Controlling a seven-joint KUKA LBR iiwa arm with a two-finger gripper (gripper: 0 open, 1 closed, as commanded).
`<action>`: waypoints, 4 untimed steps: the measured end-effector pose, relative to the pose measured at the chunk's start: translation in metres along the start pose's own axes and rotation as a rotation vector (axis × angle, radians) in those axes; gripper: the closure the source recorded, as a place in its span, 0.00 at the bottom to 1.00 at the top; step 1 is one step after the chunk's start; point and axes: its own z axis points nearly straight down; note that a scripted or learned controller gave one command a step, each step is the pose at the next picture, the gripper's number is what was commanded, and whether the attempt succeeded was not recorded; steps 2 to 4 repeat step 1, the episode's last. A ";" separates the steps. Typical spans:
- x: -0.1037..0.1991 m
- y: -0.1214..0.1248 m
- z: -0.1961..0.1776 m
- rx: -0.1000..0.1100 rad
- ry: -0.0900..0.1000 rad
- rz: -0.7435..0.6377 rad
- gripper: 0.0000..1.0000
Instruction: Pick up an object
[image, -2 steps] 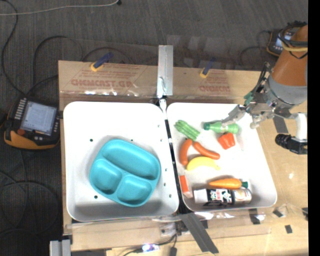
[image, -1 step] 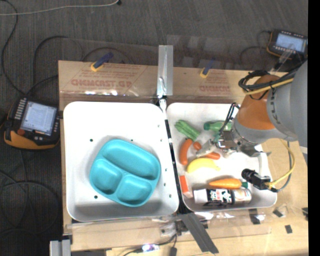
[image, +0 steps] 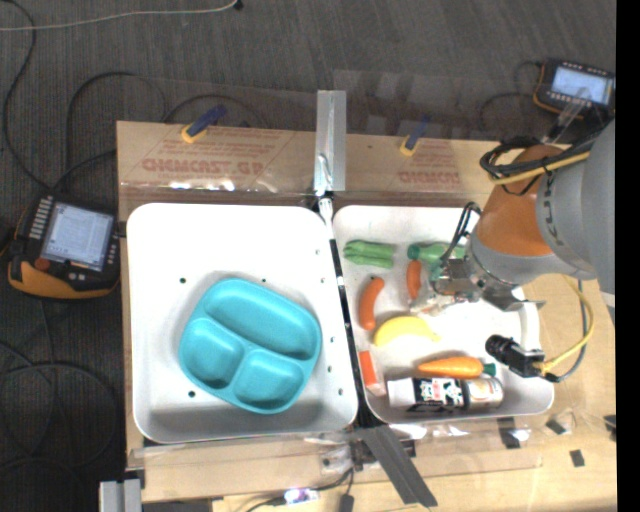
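My gripper (image: 447, 287) hangs low in the upper middle of the right bin (image: 540, 330), beneath the grey arm with its orange band (image: 510, 230). Just left of it lies a small orange carrot (image: 413, 280), and a green piece (image: 430, 252) sits right above it. A yellow banana-like fruit (image: 404, 330) lies just below and left of the gripper. Further left are a green cucumber (image: 369, 253) and an orange sausage (image: 370, 300). Along the front wall lie a larger carrot (image: 455, 367) and a dark-labelled bottle (image: 445, 392). I see nothing held.
The left bin (image: 160, 240) holds a teal divided plate (image: 250, 343). A small red piece (image: 368, 370) rests against the divider between the bins. A black cable plug (image: 512, 355) and a yellow cable dangle at the right bin's right side. Cardboard lies behind both bins.
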 end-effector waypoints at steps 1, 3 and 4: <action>0.048 0.020 -0.091 -0.001 -0.001 -0.113 1.00; 0.048 0.020 -0.091 -0.001 -0.001 -0.113 1.00; 0.048 0.020 -0.091 -0.001 -0.001 -0.113 1.00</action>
